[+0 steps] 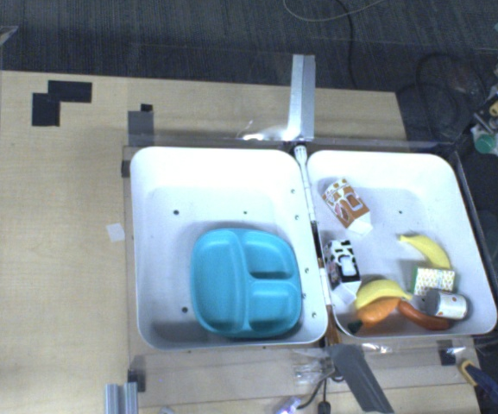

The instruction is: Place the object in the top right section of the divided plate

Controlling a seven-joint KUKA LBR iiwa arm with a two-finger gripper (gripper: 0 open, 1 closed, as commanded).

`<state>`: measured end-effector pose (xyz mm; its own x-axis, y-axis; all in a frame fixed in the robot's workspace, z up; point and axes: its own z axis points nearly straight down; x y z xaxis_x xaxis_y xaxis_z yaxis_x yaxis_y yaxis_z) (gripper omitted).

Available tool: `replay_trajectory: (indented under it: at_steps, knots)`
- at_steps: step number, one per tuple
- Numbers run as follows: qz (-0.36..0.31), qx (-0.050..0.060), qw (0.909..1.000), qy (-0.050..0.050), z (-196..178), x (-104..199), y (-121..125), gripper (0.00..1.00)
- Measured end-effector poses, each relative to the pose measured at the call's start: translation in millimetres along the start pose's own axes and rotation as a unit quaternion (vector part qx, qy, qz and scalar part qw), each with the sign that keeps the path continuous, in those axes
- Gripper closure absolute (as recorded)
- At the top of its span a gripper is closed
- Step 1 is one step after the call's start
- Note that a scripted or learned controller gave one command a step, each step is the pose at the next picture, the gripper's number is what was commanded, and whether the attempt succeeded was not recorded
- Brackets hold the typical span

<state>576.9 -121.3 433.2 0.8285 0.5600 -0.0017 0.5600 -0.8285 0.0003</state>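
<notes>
While the blue divided plate [247, 283] lies bare in the left bin [158, 231], the candidate objects, among them a banana [427, 250] and a small carton [346, 203], rest right of it in the neighbouring bin [387, 175], so placement is judged not begun; gripper state: cannot tell.

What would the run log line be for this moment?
stage: before pick | divided plate: left bin, holds nothing | right bin: banana, other small items | placed: no
</notes>
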Motion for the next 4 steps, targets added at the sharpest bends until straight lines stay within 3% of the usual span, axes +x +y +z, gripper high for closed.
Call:
replay_trajectory:
  at_steps: [1, 2, 3, 4]
  knots:
    - [0.167, 0.001, 0.986, 0.0, 0, -44, -79, 1.0]
    - [0.165, 0.001, 0.9863, -0.001, -9, -43, -78, 1.0]
    - [0.195, 0.001, 0.9808, 0.0, 0, -37, -105, 1.0]
    - [0.191, 0.0, 0.9817, 0.001, -1, 2, -163, 1.0]
